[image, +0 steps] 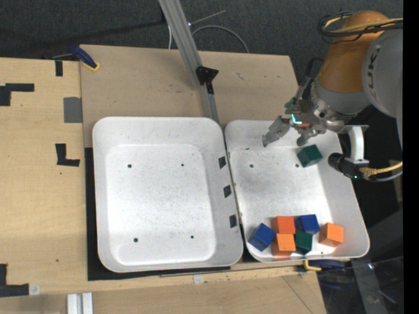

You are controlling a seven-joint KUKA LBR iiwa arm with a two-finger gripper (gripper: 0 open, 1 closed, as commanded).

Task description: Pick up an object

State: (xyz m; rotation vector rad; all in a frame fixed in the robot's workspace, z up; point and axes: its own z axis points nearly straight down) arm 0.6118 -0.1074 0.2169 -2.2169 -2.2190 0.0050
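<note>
Hovering: pincer [292, 135] fingers apart | green block [309, 155] just beside, contact unclear

I see matt pale wood on the table [144, 84], speckled smooth white plastic bins [163, 126], a brushed metal pole [180, 25], glossy orange casing on the arm [350, 57]

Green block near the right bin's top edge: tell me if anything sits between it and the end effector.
Nothing visible does. The green block lies alone just below the end effector, apart from the cluster of blocks at the right bin's near edge.
</note>
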